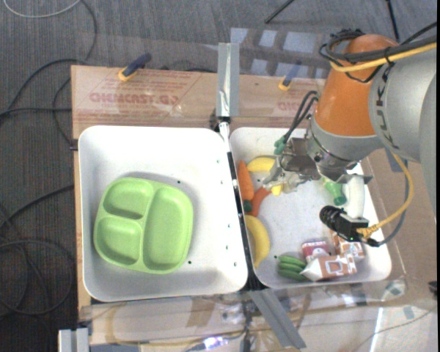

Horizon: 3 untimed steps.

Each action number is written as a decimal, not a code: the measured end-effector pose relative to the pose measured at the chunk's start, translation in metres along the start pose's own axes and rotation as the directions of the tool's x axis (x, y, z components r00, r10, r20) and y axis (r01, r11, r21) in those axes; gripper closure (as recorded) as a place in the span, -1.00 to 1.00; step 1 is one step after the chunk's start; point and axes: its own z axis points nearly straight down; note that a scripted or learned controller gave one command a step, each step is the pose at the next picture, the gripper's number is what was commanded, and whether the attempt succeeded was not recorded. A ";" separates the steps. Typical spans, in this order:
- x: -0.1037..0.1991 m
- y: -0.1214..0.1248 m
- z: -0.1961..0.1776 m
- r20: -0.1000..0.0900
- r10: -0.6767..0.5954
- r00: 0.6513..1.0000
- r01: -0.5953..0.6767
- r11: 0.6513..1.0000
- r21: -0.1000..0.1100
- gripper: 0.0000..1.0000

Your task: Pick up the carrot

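The carrot (245,181) is orange and lies lengthwise against the left wall of the right bin (308,229), near its far end. A shorter orange-red piece (259,201) lies just right of its near end. My gripper (281,180) hangs over the far part of the right bin, a little to the right of the carrot and partly above a yellow piece (259,165). Nothing of the carrot is lifted; it rests on the bin floor. The wrist hides what lies directly under the gripper.
A banana (258,238) lies by the left wall nearer the front. A green vegetable (291,266), a small carton (328,262) and a white bottle (354,194) sit at the right bin's front and right. The left bin (117,149) holds a green divided plate (144,225).
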 end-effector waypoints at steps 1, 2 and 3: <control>0.049 -0.054 0.054 -0.001 0.204 0.979 -0.204 0.979 0.005 1.00; 0.065 -0.054 0.046 -0.002 0.161 0.987 -0.161 0.987 0.004 1.00; 0.109 -0.020 0.039 0.002 0.371 0.929 -0.371 0.929 0.002 1.00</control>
